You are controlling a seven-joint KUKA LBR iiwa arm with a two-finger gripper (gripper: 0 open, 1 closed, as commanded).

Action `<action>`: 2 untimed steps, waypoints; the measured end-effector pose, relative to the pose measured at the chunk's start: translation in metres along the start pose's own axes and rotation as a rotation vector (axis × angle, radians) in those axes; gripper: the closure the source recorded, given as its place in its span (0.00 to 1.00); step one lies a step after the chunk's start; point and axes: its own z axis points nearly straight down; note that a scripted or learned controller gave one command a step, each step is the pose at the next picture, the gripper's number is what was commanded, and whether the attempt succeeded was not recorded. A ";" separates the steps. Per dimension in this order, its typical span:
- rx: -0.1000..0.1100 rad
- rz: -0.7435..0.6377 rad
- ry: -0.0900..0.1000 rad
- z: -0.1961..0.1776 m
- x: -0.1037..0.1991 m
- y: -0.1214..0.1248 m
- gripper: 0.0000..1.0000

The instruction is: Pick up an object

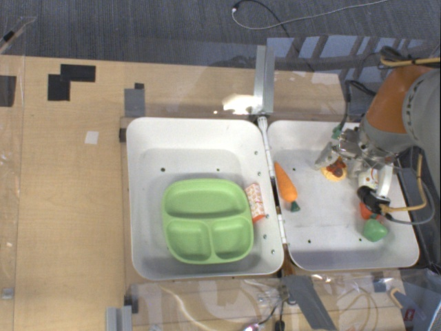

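A pale wooden table [62,205] fills most of the scene, with black tape marks [69,80] near its upper left. Beyond its far edge lies dark grey carpet [138,9], crossed by a thin looping cable [275,19]. A bright glare spot [238,105] shines on the table.

The left bin [138,185] holds a tray [207,219]; the right bin [324,240] holds a carrot [286,185] near its left wall.

The left bin [148,150] is crowded by the green divided plate [207,219] and a small packet [254,202] at its right wall. In the right bin [310,247], a carrot [285,183] hugs the left wall, small items and the arm [403,109] block the right side; its middle and near edge lie open.
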 end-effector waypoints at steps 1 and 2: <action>-0.004 -0.001 -0.004 -0.012 -0.002 0.001 1.00; 0.001 0.052 -0.019 -0.117 0.026 -0.012 1.00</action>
